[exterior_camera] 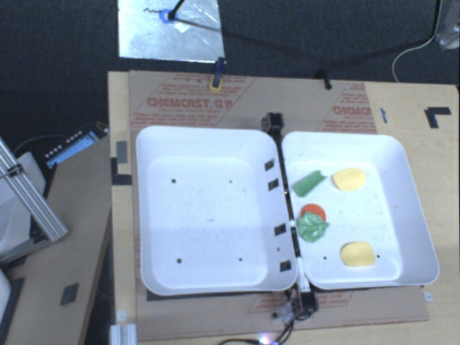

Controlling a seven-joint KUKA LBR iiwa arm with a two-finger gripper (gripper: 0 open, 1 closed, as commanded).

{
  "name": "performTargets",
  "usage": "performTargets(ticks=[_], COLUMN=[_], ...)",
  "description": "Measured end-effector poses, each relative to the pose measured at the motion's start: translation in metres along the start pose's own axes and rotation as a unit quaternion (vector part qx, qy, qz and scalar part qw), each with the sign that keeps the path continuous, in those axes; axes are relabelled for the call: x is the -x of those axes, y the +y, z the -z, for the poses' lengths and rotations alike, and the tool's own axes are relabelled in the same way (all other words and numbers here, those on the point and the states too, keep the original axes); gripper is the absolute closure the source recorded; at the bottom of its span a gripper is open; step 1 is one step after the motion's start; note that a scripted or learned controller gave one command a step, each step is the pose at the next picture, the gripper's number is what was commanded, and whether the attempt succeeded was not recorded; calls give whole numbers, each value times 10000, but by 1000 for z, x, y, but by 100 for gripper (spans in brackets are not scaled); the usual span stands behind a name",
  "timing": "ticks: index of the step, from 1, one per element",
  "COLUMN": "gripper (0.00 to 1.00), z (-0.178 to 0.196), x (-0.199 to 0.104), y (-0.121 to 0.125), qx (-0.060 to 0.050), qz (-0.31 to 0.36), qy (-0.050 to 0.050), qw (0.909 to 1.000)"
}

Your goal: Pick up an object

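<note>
four small things sat gathered in the right-hand shallow white bin [410, 192], handy for picking: a long green piece [309, 183], two soft yellow lumps [349, 179], a red-and-green toy [313, 221]; i couldn't tell the claw's state.

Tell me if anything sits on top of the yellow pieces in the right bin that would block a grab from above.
Nothing visible covers either one. The upper yellow piece and the lower yellow piece lie bare on the right bin floor, apart from the green stick and the green lump resting against the red disc.
</note>
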State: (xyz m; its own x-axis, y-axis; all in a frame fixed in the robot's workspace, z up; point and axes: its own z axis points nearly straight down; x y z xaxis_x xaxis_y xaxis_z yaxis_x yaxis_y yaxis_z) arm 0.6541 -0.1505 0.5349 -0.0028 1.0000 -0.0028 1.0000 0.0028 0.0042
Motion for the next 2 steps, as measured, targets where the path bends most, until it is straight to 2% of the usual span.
performTargets(ticks=[1, 2], gripper=[100, 100], z=[0, 1], x=[16, 56], y=[15, 14], qx=[-1, 1], qz=[-9, -14], qy=[0, 0], qw=[10000, 10000])
